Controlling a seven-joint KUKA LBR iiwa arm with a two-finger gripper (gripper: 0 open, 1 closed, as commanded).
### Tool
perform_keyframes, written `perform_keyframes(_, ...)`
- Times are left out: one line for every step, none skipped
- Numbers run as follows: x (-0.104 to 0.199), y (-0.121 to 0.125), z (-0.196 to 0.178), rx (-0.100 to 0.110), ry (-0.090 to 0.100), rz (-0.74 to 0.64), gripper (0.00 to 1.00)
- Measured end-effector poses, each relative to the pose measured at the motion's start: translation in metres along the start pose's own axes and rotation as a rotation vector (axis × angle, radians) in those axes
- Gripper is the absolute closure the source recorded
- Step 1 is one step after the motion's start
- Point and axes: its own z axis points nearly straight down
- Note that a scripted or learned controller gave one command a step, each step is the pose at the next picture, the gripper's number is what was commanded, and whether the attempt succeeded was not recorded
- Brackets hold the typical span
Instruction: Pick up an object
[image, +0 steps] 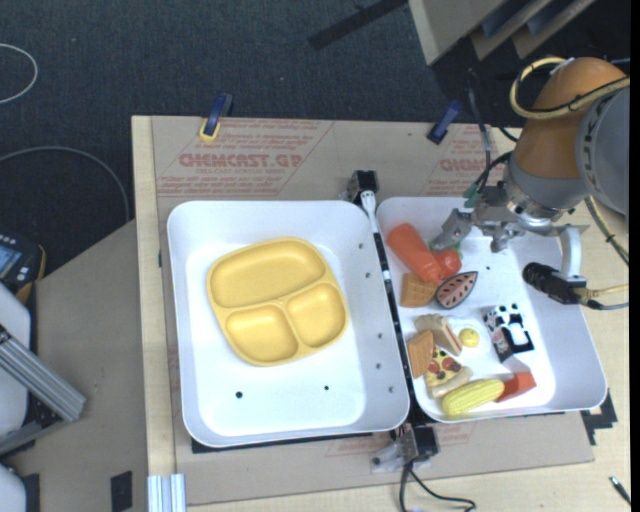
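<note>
The end effector (478, 228) hangs over the right bin (585, 350), near an orange carrot (418, 250). A yellow plate (276, 298) lies in the left bin (190, 300).

The arm (585, 120) is cut off at the right edge. Its wrist hides part of the right bin's (585, 355) far wall.

Grey arm (608, 150) w/ orange band (560, 120), yellow cable loop, metal hand (478, 226), black side module.

I see two bins side by side on the bench (150, 300). Left bin (190, 380) holds a divided plate (275, 300). Right bin (575, 345) holds toy food (445, 340) clustered along its left side; gripper (478, 228) hangs over its far end.
</note>
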Motion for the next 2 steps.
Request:
perform_keyframes(0.001, -0.001, 0.054, 0.001, 0.000, 0.000, 0.00)
perform_keyframes(0.001, 0.001, 0.039, -0.008, -0.001, 0.000, 1.00)
